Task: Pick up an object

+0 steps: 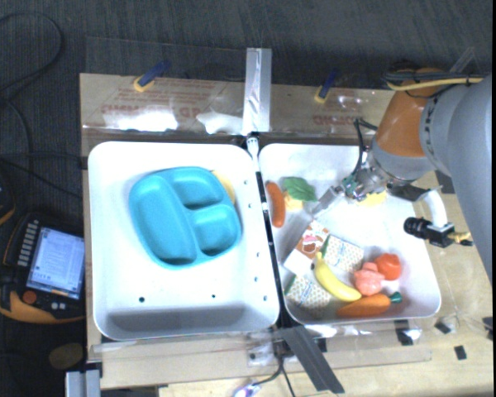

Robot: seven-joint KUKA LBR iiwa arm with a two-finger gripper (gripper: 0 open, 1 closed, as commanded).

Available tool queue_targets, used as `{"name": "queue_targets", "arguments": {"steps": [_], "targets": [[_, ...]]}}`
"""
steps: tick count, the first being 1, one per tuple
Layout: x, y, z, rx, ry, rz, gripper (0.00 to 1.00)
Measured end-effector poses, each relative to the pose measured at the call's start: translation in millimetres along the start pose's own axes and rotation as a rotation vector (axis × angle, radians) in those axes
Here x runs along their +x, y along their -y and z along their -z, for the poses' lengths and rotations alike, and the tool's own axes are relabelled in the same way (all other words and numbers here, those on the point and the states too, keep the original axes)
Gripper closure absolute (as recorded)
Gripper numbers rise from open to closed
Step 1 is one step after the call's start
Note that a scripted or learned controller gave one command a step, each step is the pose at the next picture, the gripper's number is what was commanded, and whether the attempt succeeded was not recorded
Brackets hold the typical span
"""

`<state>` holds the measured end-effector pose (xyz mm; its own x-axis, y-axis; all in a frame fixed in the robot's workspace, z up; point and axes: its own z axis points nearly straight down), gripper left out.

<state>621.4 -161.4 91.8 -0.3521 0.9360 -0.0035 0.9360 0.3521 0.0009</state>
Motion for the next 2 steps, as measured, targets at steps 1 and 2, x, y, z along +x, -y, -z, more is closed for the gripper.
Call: {"name": "queue_targets", "arguments": {"steps": [1,2], "targets": [[54,51,21,0.002,-0.003,-0.211,0.00],[97,106,-1,-0.013,0.005,-0.277,0.00]]}}
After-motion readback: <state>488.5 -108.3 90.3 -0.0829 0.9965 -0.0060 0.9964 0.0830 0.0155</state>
